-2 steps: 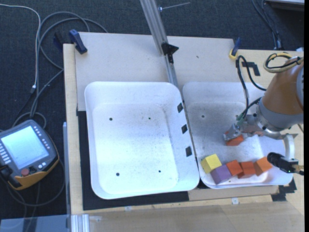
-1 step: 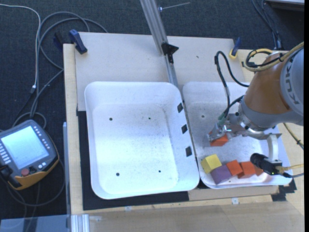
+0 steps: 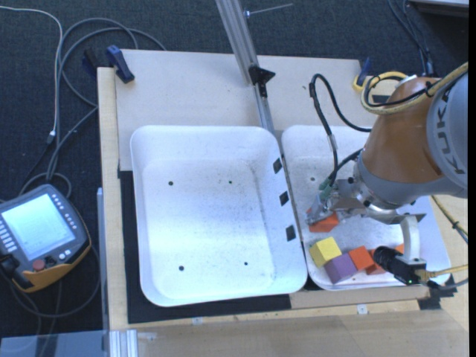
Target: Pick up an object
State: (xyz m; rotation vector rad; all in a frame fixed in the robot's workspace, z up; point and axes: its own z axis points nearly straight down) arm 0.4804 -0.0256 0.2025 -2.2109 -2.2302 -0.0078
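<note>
Claw (image 3: pixel 325 213): grip state indiscernible, low over orange block (image 3: pixel 324 224); risk: crowding yellow block (image 3: pixel 324 251) spoils the pick.

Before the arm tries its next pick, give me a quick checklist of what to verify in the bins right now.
1. Targets present: yellow cube block, purple cube block and orange cube block lie in the right white bin: ok.
2. Blocks spaced for a clean grasp: the three sit bunched together: not ok.
3. End effector over the right bin, above the blocks: ok.
4. Something already held: a small orange piece sits at its tip, grip unclear: cannot tell.
5. Black cable loops over the right bin, near the arm: not ok.
</note>
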